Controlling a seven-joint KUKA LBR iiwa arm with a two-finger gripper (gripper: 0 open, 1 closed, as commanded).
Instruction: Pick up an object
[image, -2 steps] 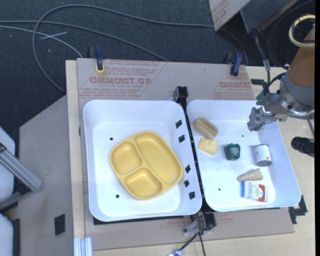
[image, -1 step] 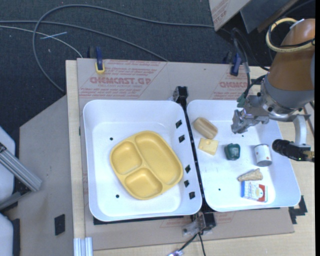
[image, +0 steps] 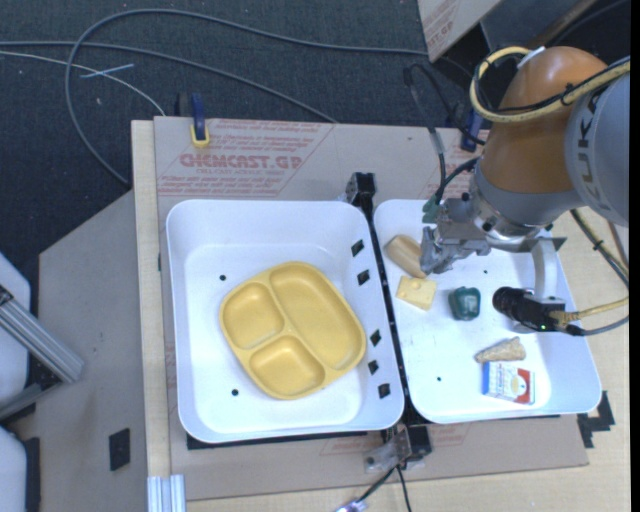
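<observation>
My gripper (image: 437, 262) hangs over the upper left part of the right bin (image: 440, 395), its fingers pointing down. Just to its left lies a tan bread-like piece (image: 404, 254), and just below it a pale yellow cheese-like block (image: 417, 292). Further right lie a small dark green object (image: 465, 302), a tan wedge (image: 500, 350) and a small blue, white and red carton (image: 508, 382). I see nothing between the fingers.
The left bin (image: 200, 250) holds a yellow divided plate (image: 290, 328). A black divider with clips (image: 372, 290) runs between the bins. A black fixture with cables (image: 525, 306) sits at the right bin's right side. The arm's orange band (image: 545, 90) looms above.
</observation>
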